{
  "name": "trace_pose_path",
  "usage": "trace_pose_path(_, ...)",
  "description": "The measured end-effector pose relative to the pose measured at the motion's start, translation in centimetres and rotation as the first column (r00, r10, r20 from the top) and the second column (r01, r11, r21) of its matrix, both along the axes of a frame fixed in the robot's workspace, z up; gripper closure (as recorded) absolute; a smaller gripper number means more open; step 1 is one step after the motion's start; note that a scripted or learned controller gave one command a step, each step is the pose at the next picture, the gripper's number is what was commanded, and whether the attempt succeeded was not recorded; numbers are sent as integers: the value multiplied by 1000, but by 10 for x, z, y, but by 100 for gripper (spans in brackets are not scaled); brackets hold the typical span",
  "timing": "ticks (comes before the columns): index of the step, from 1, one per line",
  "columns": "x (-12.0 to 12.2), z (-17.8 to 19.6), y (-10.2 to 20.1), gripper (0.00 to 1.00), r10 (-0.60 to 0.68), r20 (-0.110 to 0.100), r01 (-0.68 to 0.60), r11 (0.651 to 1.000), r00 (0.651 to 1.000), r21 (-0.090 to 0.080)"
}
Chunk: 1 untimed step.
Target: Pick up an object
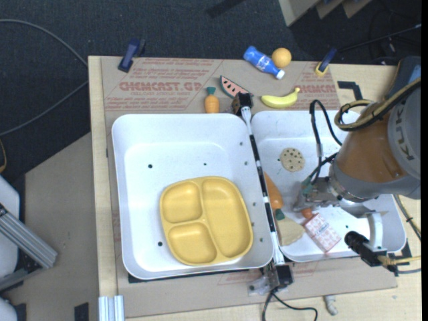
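While my arm is covering much of the right bin (267,122), my claw (309,198) is hanging low over small items there, a carrot (272,191) and a printed packet (321,231); I cannot tell its state. "CHEMCAST" is showing on the board (160,82).

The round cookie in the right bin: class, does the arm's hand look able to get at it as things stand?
Probably yes. The cookie lies alone on bare bin floor in the right bin, nothing on it or against it, and the hand hangs just beside it, over the same bin.
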<state>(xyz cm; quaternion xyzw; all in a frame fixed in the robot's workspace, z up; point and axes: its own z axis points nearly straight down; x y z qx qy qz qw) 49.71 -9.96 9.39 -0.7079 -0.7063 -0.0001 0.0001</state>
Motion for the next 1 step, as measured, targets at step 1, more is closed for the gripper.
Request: trace_pose_path(1,37,91,57,100,3,1,-3,1000,1000,0)
